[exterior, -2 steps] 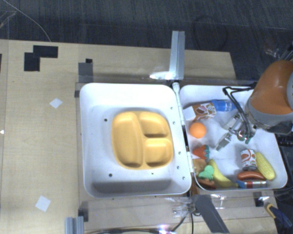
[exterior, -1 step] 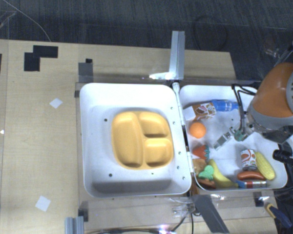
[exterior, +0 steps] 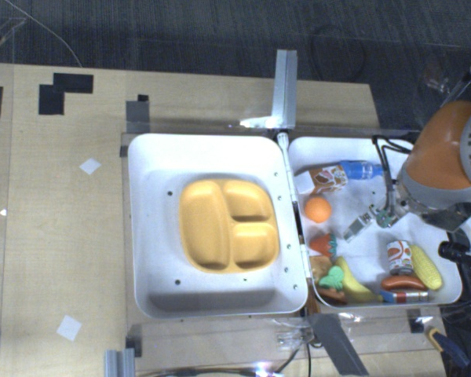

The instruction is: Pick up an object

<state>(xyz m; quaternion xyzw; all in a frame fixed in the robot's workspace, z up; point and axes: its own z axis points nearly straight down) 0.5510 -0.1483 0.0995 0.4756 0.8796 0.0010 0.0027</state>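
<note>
The grey, rounded KUKA arm (exterior: 447,183) is showing a broad, glossy orange band (exterior: 447,144) above its wrist — the brightest part of its body. Thin black cables (exterior: 386,159) are looping along its left side, and a small metallic two-finger gripper (exterior: 374,219) is glinting silver at its tip — its details too small to resolve.

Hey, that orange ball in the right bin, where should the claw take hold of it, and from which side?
Probably across its middle, coming straight down from above. The orange ball is round, so any pair of opposite sides serves. It sits close to the bin wall on its left, while the bin floor to its right looks bare, so spreading the fingers along the wall rather than toward it seems safest.
</note>
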